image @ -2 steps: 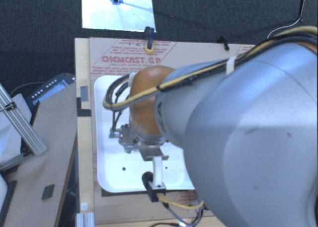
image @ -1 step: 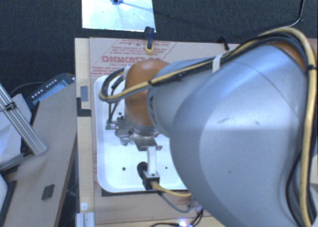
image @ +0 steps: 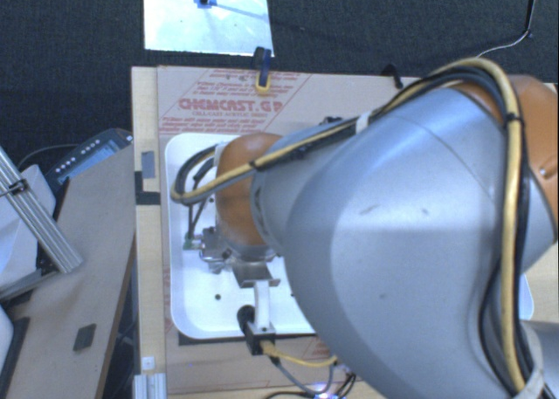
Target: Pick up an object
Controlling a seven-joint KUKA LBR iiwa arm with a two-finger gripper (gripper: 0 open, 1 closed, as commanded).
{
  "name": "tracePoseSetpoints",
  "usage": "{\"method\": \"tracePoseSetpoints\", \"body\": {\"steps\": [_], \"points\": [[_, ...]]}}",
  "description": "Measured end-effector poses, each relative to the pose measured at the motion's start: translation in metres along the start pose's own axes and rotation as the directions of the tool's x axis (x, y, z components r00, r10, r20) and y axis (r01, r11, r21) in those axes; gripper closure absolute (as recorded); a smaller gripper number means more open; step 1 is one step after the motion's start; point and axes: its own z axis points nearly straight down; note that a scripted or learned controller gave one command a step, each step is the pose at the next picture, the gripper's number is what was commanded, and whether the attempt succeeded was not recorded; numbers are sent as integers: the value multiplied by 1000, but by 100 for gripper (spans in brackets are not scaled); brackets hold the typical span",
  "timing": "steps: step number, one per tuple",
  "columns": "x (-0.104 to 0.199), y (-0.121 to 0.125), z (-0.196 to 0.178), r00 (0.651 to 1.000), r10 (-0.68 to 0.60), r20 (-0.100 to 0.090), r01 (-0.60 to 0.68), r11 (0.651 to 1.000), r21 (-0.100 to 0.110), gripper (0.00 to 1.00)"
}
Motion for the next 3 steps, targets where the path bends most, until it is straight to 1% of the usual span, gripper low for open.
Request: {"method": "tracePoseSetpoints", "body": {"steps": [1, 2, 3], "points": [[-1, -16, -2, 1000, 2, 0, -2, 1000, -1, 100], [-44, 1, -2, 1000, 4, 0, -4, 1000, -1, 100], [2, 6, -59, 1000, -5, -2, 5, 1000, -4, 100]]}}
